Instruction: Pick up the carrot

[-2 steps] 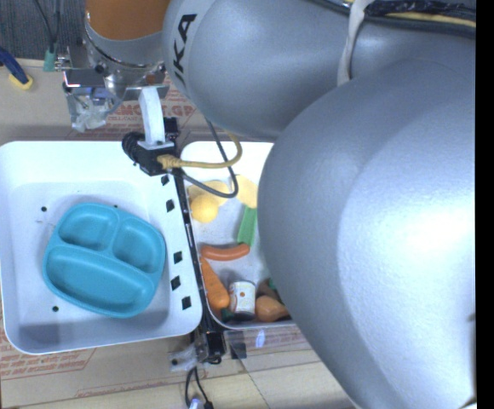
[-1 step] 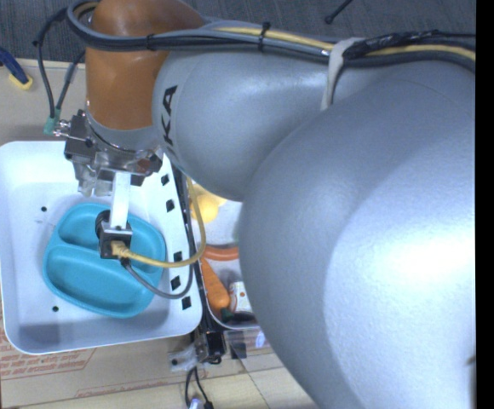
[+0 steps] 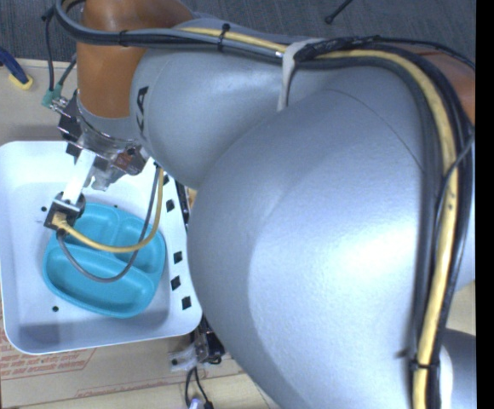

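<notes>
So the big grey arm (image 3: 315,228) blocks most of the shot. Its orange band (image 3: 119,49) is up top and the gripper (image 3: 102,170) hangs low over the far end of the white bin (image 3: 8,228) on the view's left, just above the rim of a blue divided dish (image 3: 102,275) that lies in it. Honestly can't tell if the gripper is open or closed from this angle, it's all clutter around the wrist. Can't tell where the carrot is either; my guess is it's hidden somewhere under the arm. What worries me is the gripper sitting this close to the dish. If it closes here it could easily grab the dish's edge or shove it around instead of getting the carrot. It could also just close on nothing.
</notes>
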Controlling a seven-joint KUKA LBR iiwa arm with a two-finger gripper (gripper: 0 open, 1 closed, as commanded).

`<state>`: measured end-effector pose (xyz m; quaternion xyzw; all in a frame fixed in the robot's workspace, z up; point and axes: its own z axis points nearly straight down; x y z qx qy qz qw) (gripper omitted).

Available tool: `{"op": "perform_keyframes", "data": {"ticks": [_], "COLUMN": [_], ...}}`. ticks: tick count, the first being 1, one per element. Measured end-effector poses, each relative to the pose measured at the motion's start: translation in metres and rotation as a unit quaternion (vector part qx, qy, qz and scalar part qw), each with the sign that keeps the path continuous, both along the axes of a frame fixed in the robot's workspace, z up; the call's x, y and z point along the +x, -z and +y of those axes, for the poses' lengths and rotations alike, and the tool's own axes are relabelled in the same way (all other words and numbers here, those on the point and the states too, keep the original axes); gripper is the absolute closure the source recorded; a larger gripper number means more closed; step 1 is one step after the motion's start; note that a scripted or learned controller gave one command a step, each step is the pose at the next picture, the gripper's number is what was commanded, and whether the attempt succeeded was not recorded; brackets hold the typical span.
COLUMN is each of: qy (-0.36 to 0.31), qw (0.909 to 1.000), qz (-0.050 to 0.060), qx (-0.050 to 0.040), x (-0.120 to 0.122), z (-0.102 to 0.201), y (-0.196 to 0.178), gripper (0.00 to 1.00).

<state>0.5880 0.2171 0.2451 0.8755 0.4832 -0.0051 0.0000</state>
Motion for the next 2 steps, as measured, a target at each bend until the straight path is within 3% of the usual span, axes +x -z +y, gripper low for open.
{"op": "perform_keyframes", "data": {"ticks": [1, 2], "qy": [0.022, 0.044], "qw": [0.9998, 0.9990], "qz": [-0.004, 0.004], "qx": [0.0003, 0.0001], "x": [-0.046, -0.043], "z": [-0.150, -0.057], "y": [-0.087, -0.014], "gripper": [1.00, 1.00]}}
